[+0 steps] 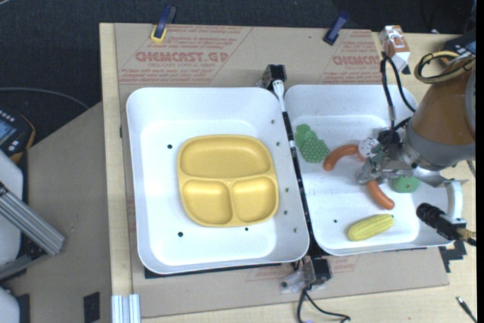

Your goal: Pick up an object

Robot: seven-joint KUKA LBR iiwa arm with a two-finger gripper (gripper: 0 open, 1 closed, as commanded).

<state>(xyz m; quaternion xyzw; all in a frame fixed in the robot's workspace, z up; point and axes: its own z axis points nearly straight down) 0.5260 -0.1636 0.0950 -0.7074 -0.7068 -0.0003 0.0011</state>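
Bench surface of brown board (227, 49) printed with red lettering, bearing two shallow white bins side by side. Left bin (151, 163): holds one yellow divided plate (227, 179) with three compartments, one wide at the far side and two smaller at the near side, lying flat near the bin's middle. Right bin (333, 234): holds several toy food items. Green bunch of grapes (308, 142) at the bin's left part, close to the wall shared with the left bin. Orange-red sausage (342, 154) just right of the grapes, lying at a slant. Second orange-red sausage (381, 195) nearer the front, just below the gripper. Yellow corn cob (370, 226) at the bin's front, lying nearly level, apart from the sausages. Small green round piece (407, 183) beside the second sausage, partly covered by the arm. Arm (446, 117): enters from the right, orange band showing above the wrist, black cable looped along it. Gripper (374, 166): lowered into the right bin between the two sausages; whether its fingers are parted or closed, and whether anything sits between them, cannot be told from this view. Blue clamps (163, 20) hold the board's far edge.
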